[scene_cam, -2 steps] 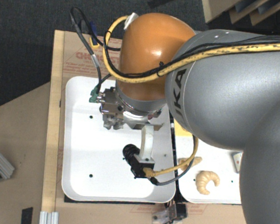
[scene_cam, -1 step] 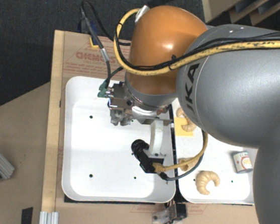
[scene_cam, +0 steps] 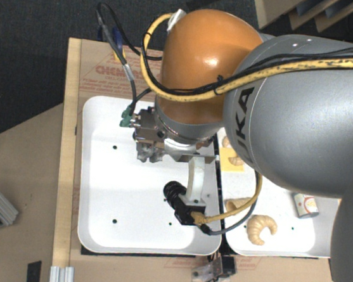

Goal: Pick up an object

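Here the croissant point(scene_cam: 261, 228) lies well apart from the pincer point(scene_cam: 148, 145)

A single overhead camera looks down at a slant, close over the two white bins point(scene_cam: 97, 185).

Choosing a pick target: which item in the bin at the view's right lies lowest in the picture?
The curved tan croissant-shaped piece; the white block and yellow item lie higher up.
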